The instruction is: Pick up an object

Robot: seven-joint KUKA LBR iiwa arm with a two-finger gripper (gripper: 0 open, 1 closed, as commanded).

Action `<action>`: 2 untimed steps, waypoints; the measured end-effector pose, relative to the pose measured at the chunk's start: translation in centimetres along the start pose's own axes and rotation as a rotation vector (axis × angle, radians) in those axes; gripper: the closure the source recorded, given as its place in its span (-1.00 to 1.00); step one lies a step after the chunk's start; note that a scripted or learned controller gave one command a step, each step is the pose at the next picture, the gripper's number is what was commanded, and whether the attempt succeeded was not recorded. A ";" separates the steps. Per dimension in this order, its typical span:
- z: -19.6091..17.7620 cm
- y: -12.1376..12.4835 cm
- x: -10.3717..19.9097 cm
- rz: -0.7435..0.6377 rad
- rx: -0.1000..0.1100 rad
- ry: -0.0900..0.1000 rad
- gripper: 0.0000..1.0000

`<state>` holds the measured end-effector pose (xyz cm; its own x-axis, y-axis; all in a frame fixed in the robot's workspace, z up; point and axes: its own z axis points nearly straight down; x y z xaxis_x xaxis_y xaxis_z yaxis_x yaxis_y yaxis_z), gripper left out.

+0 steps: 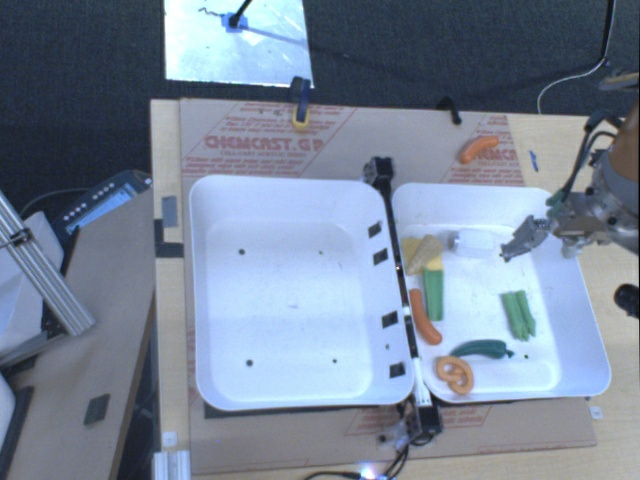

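Note:
The right bin [580, 298] holds several objects. A yellow corn piece [422, 253] lies at its left wall, with a green cucumber [433, 293] and an orange carrot [424, 318] just below it. A clear pale item [478, 240] lies near the top middle. Green beans [517, 314] sit right of centre, a dark green pepper [480, 348] and a pretzel [454, 373] near the front. My gripper [520, 238] hangs over the bin's upper right, just right of the pale item and above the beans, with nothing visibly held.
The left bin [210, 268] stands beside the right one, with a black-clipped divider [395, 278] between them. An orange sausage [479, 149] lies on the cardboard behind the right bin. A yellow clamp [300, 103] sits at the back.

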<state>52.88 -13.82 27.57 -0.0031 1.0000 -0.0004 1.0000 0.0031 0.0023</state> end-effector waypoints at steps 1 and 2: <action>16.2 1.8 3.2 -0.004 0.011 0.004 -1.00; 19.0 -2.7 5.1 0.009 -0.010 -0.010 -1.00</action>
<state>50.17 -8.77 8.59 0.0059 0.9999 -0.0099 0.9999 -0.0058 0.0124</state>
